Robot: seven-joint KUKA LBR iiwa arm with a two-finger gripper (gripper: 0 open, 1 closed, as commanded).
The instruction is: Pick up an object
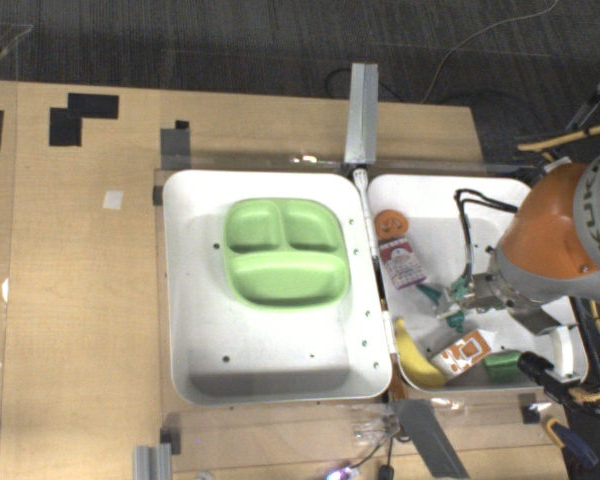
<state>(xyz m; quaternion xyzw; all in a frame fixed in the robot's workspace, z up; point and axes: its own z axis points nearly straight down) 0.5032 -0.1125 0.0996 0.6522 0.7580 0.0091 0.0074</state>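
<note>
Wooden counter (90, 298) under dark carpet, with two shallow white bins side by side. One green divided plate (285, 251) lies in the left bin (195, 358), nearer its far edge. Right bin (430, 193) holds the clutter: one round orange piece (390, 224) by the far left corner, one small printed packet (403, 264) just below it, one banana (414, 356) along the near left edge, one orange-and-white carton (464, 351) touching it, one green block (501, 365) near the near edge, and a teal item (432, 292). One arm (552, 233) reaches over that bin; its jaws (457, 303) sit low over the middle, close to the teal item. Whether they are apart or together, I cannot tell.
</note>
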